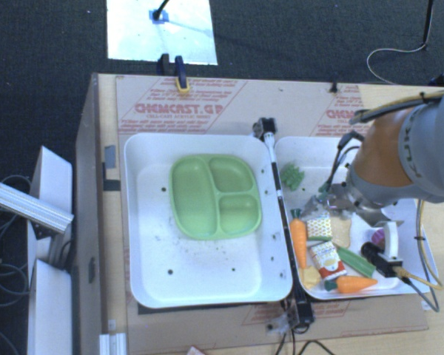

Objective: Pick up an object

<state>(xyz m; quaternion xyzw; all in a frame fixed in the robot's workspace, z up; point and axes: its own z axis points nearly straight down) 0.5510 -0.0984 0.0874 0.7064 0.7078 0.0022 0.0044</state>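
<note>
glossy green plastic tray [213, 197], smooth white plastic bin [152, 272], matt cardboard bench [207, 103]

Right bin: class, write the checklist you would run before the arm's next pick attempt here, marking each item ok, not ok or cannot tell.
1. End effector is over the right bin: ok.
2. Objects are available to pick, such as the carrot and the broccoli: ok.
3. Objects are spaced apart for a clean grasp: not ok, the lower pile is crowded.
4. End effector state, open or holding something: cannot tell.
5. Green plate in the left bin is out of the arm's way: ok.
</note>
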